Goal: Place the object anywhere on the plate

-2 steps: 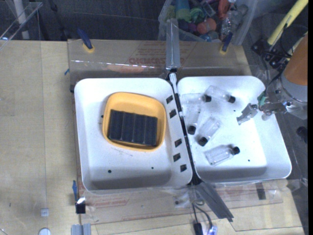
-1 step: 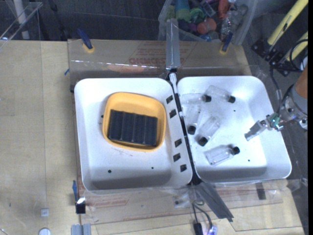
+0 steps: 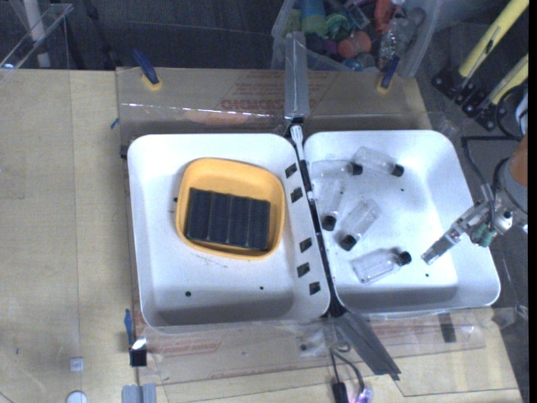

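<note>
A yellow plate [image 3: 189,185] sits in the left bin [image 3: 153,250], with a black ridged rectangular object [image 3: 232,219] lying flat on it. Several clear plastic bottles with black caps lie in the right bin [image 3: 440,149]: one at the back [image 3: 375,163], one near the divider [image 3: 333,191], one in the middle [image 3: 359,222] and one at the front [image 3: 379,264]. My gripper [image 3: 433,253] hangs over the right bin's front right part, pointing down and left. Its tip is just right of the front bottle, apart from it. Nothing shows in it.
A divider with black clips [image 3: 304,225] runs between the two bins. A clear tub of coloured toys [image 3: 352,15] stands behind the bins. Bare white floor lies around the plate and along the right bin's right side.
</note>
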Tool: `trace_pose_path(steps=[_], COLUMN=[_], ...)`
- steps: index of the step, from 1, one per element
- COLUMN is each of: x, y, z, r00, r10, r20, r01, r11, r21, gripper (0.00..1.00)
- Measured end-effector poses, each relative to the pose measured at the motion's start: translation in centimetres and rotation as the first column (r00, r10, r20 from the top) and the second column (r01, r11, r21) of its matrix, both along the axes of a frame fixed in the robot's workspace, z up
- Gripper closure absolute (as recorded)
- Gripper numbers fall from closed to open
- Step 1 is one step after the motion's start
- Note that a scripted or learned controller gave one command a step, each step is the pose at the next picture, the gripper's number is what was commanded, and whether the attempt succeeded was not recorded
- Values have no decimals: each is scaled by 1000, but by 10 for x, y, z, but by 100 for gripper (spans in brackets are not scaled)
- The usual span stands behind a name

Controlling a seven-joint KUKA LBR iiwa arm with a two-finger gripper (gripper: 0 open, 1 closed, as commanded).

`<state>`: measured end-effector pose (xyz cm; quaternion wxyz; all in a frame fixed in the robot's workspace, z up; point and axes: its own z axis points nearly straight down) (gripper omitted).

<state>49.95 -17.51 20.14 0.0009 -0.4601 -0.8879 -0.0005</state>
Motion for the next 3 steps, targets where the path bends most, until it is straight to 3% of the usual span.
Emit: trace_pose_path(steps=[1,2,3], x=[-12,-20,-12], y=[-11,-18,-13], z=[-6,-30,-1], r00=[965,888,750], r10=[261,460,661], r20=[2,2,6], r01=[-261,-460,-661], r11=[965,888,750], r21=[0,0,-6], gripper=[0,0,0])
